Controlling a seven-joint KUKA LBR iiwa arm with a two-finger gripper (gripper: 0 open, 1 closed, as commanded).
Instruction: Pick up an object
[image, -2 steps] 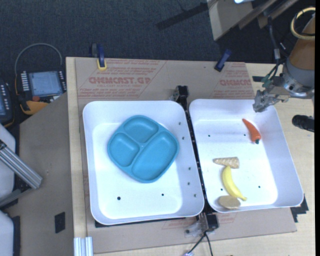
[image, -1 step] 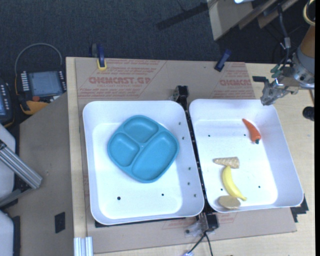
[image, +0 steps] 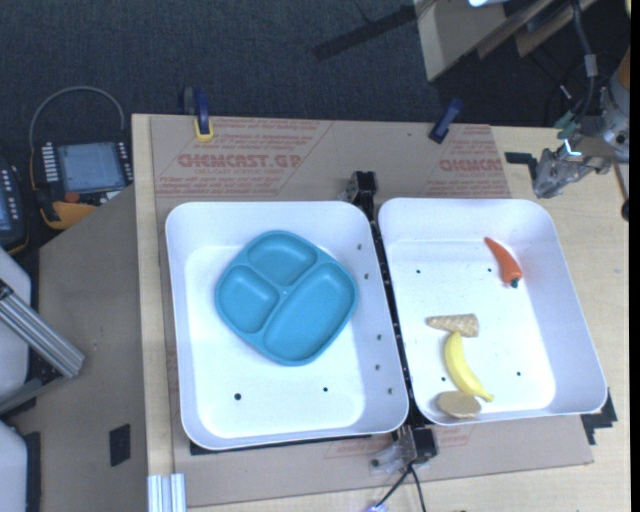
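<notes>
In the right bin (image: 560, 300) lie an orange carrot (image: 504, 259) at the back, a tan wedge-shaped piece (image: 453, 323) in the middle, a yellow banana (image: 463, 367) just in front of it, and a tan round piece (image: 459, 404) touching the banana's near end. A blue divided plate (image: 287, 296) rests in the left bin (image: 190, 330). My gripper (image: 556, 170) hangs beyond the right bin's back right corner, over the bench and well apart from every object.
Cardboard sheets cover the bench behind the bins, held by a yellow clamp (image: 203, 125) and a blue clamp (image: 444, 121). A black latch (image: 362, 186) sits between the bins at the back. Cables hang at the upper right.
</notes>
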